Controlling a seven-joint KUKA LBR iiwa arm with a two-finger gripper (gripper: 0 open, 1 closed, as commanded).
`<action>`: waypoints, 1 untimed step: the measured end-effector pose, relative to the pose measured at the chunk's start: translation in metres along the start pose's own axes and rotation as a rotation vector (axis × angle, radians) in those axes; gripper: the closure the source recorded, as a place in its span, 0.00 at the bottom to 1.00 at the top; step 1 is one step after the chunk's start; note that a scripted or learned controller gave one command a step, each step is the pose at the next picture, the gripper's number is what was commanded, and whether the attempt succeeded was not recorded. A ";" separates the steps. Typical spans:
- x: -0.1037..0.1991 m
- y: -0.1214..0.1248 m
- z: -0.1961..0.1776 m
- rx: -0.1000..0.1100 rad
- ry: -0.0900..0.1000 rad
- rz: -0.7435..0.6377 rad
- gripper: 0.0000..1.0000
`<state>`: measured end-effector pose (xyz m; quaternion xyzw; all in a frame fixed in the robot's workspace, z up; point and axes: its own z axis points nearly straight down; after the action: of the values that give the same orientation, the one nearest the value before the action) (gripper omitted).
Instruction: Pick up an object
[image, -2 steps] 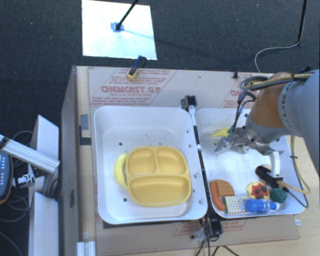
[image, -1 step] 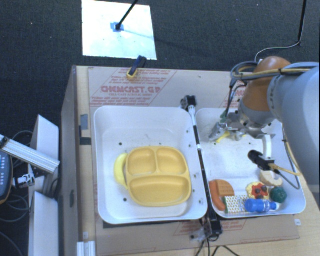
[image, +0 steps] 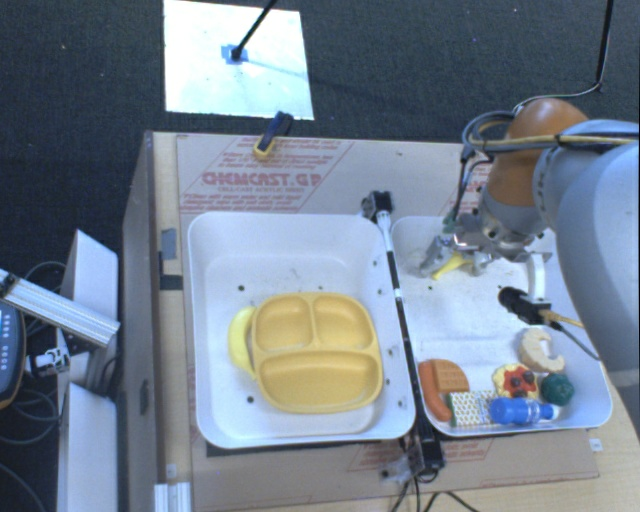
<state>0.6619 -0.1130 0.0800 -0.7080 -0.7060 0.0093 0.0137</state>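
Where the grey arm (image: 590, 200) reaches in from the right, its orange band (image: 530, 150) hangs over the far edge of the right bin (image: 470, 325), and the gripper (image: 455, 256) sits low in that bin's far left corner, close to the wall shared with the left bin (image: 215, 300). A small yellow piece (image: 450, 268) lies at the gripper's tip, touching it or nearly so. From where I stand I cannot tell whether the gripper is spread, pressed together or pinching that piece. The rest of the right bin's things are crowded along its near edge, well apart from the gripper: an orange piece (image: 443, 377) at the left, a checkered block (image: 465, 408) just in front of it, a blue bottle (image: 515, 411) lying on its side, a red and yellow toy (image: 515, 380) behind the bottle, a dark green lump (image: 557, 389) to the right, and a pale curved piece (image: 541, 348) a little farther back. The left bin holds a yellow divided tray (image: 315, 350) with three compartments, and it rests partly over a yellow plate (image: 240, 340) whose rim peeks out at the tray's left side.
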 end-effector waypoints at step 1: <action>0.004 0.000 0.001 -0.002 -0.005 0.002 0.00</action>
<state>0.6616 -0.1090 0.0795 -0.7085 -0.7055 0.0103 0.0115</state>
